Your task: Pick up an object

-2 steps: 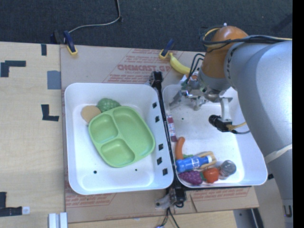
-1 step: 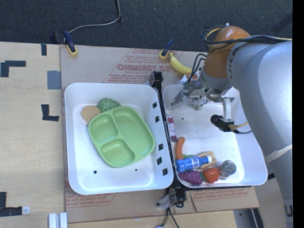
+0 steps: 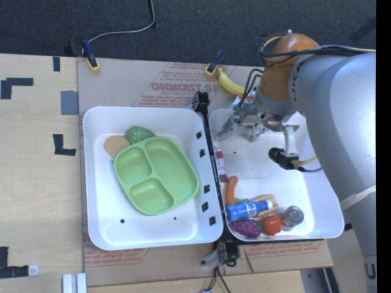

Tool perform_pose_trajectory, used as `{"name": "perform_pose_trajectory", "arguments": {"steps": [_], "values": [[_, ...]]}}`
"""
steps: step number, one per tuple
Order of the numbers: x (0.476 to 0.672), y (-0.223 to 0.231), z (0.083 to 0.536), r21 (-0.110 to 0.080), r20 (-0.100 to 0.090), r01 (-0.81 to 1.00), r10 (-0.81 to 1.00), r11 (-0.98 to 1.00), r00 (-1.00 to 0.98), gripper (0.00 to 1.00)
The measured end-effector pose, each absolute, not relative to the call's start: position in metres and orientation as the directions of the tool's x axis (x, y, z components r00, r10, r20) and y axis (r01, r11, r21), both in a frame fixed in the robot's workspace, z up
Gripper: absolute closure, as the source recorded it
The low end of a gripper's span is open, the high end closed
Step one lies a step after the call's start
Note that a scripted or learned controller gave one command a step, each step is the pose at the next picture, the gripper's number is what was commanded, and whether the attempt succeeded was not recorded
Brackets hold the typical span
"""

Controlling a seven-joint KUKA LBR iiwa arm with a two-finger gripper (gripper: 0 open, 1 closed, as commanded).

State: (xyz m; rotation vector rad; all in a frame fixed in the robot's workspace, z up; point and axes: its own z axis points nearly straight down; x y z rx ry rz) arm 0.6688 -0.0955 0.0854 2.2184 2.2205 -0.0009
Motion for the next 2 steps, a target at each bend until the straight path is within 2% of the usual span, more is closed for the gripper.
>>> {"name": "perform_pose_trajectory", "arguments": {"steps": [2], "values": [[0.6688, -0.0966, 0.0855, 0.001, -0.001, 1.0, 1.0, 0.001, -0.001, 0.0]]}}
